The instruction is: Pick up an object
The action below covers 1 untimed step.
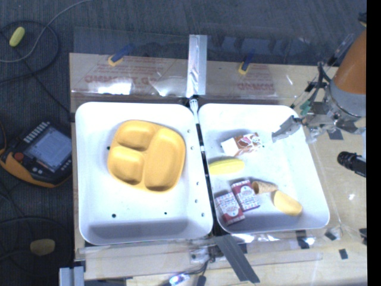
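While my arm reaches in from the right, its pincer [287, 128] hangs over the right bin [309, 159]; I cannot tell how it is set. Left of it lies a white packet [242, 142], below that a yellow banana [226, 167] and red packets [237, 200].

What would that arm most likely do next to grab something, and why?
Probably move left and down toward the white and red packet. The gripper hangs by the right bin's upper right rim, holding nothing, and that packet lies nearest, apart from the yellow piece below it.
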### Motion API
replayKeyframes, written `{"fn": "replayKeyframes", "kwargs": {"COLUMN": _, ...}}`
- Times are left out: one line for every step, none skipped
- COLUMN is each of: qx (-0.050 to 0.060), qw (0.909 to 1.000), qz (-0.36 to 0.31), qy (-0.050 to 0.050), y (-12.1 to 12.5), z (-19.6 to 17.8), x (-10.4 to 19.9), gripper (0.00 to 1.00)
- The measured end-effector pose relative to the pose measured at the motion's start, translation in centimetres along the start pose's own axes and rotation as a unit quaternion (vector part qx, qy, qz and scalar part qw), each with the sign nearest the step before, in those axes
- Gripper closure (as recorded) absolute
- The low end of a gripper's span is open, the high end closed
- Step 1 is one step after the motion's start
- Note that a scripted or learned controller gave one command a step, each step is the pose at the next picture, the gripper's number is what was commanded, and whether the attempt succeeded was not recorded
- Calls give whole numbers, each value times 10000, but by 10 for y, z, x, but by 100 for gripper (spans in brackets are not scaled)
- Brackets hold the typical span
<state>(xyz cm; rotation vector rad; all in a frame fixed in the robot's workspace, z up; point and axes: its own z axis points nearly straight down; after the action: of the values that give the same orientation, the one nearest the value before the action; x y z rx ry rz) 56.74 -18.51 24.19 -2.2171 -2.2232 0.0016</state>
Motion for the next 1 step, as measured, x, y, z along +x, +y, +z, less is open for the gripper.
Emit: {"fn": "replayKeyframes", "kwargs": {"qx": 4, "qw": 10000, "qz": -10, "qy": 4, "y": 1, "z": -9, "x": 1, "gripper": 100}}
